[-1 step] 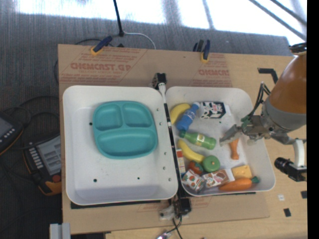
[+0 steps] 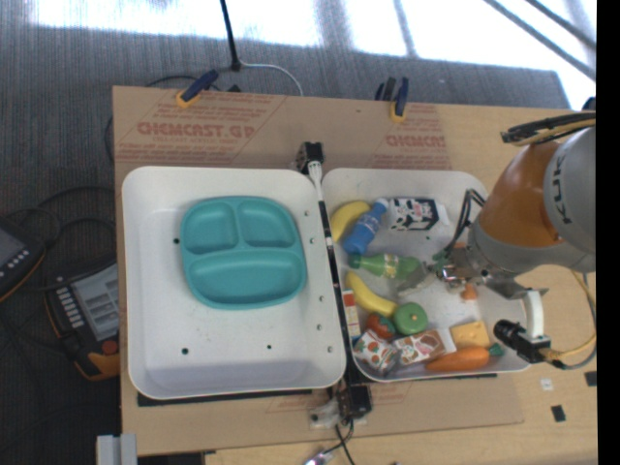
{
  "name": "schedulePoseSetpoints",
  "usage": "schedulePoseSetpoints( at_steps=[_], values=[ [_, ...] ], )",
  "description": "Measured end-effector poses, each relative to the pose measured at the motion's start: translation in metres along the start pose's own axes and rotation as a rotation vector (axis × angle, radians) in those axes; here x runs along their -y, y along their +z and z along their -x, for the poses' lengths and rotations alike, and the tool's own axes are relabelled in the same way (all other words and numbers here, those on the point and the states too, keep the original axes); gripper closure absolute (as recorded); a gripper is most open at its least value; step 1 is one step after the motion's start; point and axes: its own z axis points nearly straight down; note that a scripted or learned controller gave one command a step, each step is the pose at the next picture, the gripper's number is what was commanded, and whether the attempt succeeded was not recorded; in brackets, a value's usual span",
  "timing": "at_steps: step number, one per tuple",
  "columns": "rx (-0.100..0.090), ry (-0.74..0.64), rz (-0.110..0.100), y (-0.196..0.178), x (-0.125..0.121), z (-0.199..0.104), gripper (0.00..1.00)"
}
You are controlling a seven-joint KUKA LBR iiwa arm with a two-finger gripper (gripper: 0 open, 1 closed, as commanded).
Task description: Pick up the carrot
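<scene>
Camera view: carrot (image 2: 458, 360), orange and tapered, lies flat along the near wall of the right bin (image 2: 455, 177). Yellow cheese wedge (image 2: 471, 334) sits just behind it; a printed packet (image 2: 418, 346) touches its left end. Gripper (image 2: 453, 271) hangs mid-bin, well apart from the carrot; finger state cannot be told. Open floor between gripper and carrot.

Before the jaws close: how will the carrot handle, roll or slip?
The carrot looks like smooth, glossy toy plastic, so probably stiff, light and somewhat slippery. Its rounded, tapered body lies flat along the right bin's near wall, so a push would likely roll or slide it there. The cheese close beside it may crowd a grasp.
</scene>
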Motion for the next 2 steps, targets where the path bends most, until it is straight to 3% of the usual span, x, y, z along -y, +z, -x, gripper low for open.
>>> schedulePoseSetpoints(
  at_steps=[1, 2],
  values=[
    [-0.018, -0.107, -0.007, 0.002, -0.059, 0.027, 0.0],
    [0.003, 0.032, 0.007, 0.0, 0.012, -0.051, 0.0]
  ],
)
